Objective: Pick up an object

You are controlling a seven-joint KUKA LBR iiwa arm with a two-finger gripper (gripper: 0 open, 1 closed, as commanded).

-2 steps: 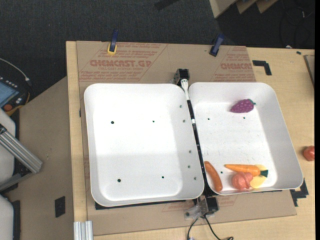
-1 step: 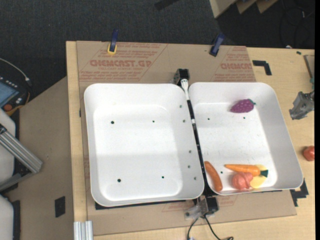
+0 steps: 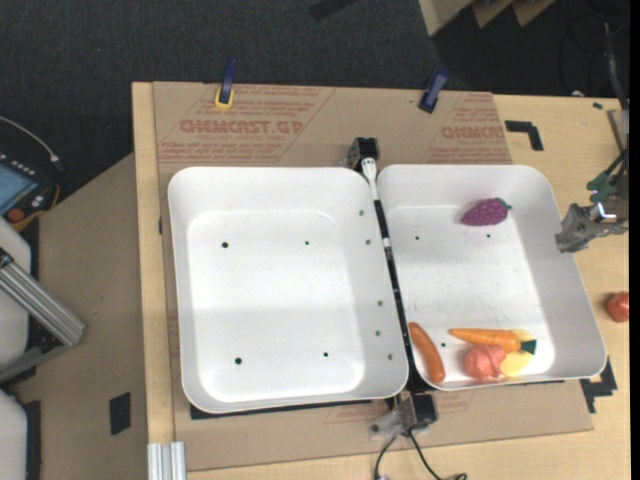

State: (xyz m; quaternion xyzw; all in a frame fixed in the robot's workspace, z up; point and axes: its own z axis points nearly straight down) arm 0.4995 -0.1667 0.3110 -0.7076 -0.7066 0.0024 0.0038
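The right bin (image 3: 560, 298) holds the toys. A purple bunch of grapes (image 3: 485, 211) lies near its far right corner. Along its near edge lie an orange-red sausage (image 3: 427, 353), a carrot (image 3: 488, 337), a pink piece (image 3: 482, 362) and a small yellow piece (image 3: 514, 364), close together. My gripper (image 3: 582, 226) hangs at the right rim of this bin, to the right of the grapes and apart from them. Nothing shows between its fingers.
The left bin (image 3: 190, 268) sits beside the right one, with a black hinge strip (image 3: 385, 258) between them. Both rest on a cardboard sheet (image 3: 300, 118) clamped at the far edge. A small orange-red thing (image 3: 618, 308) lies outside the right bin.
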